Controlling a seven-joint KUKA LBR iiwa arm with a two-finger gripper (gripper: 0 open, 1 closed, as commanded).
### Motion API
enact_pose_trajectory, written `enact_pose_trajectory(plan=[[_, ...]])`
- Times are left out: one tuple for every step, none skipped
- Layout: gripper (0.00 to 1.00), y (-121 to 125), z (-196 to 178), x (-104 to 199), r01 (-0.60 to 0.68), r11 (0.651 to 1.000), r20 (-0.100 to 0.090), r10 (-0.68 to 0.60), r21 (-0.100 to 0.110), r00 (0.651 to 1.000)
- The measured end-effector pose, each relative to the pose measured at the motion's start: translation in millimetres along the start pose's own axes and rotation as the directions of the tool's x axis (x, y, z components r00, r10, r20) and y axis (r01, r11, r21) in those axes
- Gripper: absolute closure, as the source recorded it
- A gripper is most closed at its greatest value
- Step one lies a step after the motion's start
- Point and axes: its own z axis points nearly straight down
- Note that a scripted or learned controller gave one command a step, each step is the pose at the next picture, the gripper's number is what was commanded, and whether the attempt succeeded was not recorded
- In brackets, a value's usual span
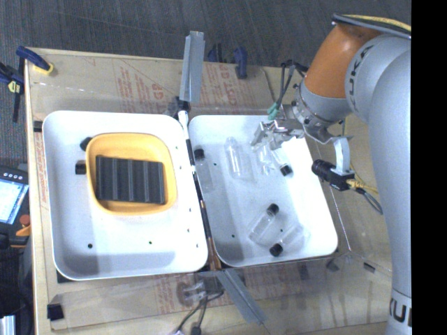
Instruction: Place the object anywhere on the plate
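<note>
1. Plainly, the gripper (274, 132) hung over the far edge of the right bin (316, 246), and whether it was open, closed or gripping something could not be told.
2. Clear plastic bottles with black caps lay in that bin: one bottle (236, 158) just beside the gripper toward the left bin (63, 257), its long axis running from the far edge to the near edge; another bottle (267, 223) lay near the near right corner, slanted.
3. The plate (131, 172), a rounded yellow dish with a dark ribbed insert, sat in the left bin, well apart from the gripper across the shared bin edges.
4. Judging by this, any carry must go leftward over both rims; the bottles look smooth, glossy and liable to roll
</note>
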Motion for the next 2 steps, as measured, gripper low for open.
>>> enact_pose_trajectory(plan=[[1.00, 1.2, -1.7, 63.2, 0.154, 0.988, 0.000, -0.154, 0.003, 0.988], [1.00, 1.5, -12.0, 126.3, 0.402, 0.916, 0.000, -0.402, 0.003, 0.916]])
